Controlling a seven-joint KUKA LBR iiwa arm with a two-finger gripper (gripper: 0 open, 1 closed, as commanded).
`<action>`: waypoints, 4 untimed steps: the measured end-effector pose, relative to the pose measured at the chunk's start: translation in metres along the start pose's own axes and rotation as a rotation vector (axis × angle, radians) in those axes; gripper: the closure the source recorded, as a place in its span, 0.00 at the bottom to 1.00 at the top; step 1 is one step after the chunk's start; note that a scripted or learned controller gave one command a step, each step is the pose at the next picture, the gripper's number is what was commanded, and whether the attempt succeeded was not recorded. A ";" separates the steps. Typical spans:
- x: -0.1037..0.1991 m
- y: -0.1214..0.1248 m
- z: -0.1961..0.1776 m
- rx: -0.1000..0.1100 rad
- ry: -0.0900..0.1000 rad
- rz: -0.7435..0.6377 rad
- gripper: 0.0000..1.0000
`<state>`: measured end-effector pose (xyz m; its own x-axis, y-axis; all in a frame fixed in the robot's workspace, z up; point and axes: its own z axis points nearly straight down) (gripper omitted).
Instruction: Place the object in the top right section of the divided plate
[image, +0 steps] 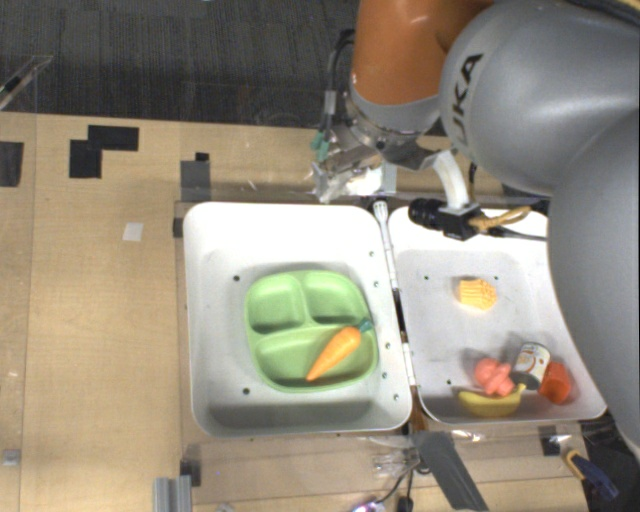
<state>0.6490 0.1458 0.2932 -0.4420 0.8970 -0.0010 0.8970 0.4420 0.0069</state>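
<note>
Arm (520, 90): I see it reaching in from the right, wrist above the bins' far edge. Left bin (215, 260): holds green divided plate (275, 305). Carrot (335, 352): in plate's large near section, long axis diagonal, tip lower-left, green top upper-right. Gripper (335, 175): I cannot tell its finger state

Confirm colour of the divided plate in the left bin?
Light green, plain, no pattern. The divided plate shows clearly in the camera view.
</note>
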 end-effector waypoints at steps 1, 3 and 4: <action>0.055 0.050 0.004 0.001 0.001 -0.281 1.00; 0.064 0.022 -0.031 -0.001 0.002 -0.933 1.00; 0.053 -0.050 -0.050 -0.001 0.002 -1.053 1.00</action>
